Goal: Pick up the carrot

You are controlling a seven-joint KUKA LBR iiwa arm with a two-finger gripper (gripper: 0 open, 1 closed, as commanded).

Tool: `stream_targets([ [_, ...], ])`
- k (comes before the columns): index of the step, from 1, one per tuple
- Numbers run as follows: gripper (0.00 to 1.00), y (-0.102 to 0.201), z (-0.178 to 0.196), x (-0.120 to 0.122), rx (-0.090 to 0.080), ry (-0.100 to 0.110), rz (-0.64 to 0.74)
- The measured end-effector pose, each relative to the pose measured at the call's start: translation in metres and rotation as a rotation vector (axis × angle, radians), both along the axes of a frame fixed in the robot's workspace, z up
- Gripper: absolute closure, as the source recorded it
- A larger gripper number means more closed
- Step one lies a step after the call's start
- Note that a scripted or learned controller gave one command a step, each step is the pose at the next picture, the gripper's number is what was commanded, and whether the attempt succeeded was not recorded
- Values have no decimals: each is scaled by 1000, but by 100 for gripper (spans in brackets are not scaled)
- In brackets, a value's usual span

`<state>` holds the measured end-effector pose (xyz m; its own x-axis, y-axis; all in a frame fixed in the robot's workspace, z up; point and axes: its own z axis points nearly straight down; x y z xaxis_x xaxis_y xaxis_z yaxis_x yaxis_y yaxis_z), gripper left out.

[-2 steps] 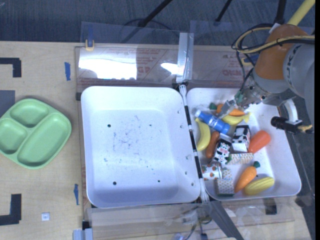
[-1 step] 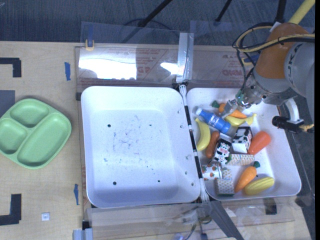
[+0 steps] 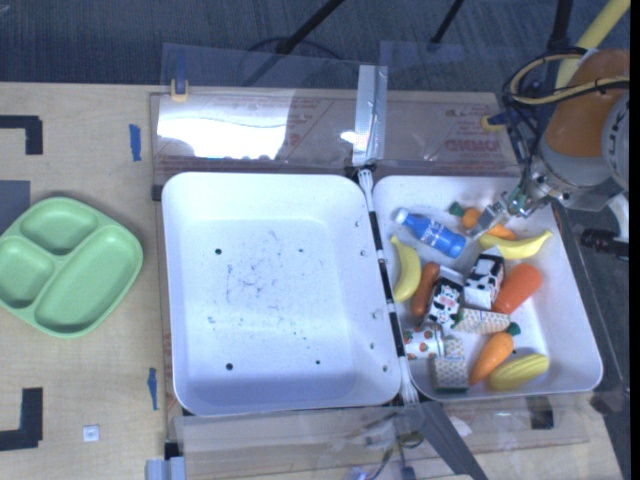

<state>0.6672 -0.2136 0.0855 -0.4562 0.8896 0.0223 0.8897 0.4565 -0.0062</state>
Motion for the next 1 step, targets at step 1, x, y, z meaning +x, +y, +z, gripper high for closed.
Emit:
stream_targets([
  [1, 100, 67, 67, -1, -17, -9, -140],
])
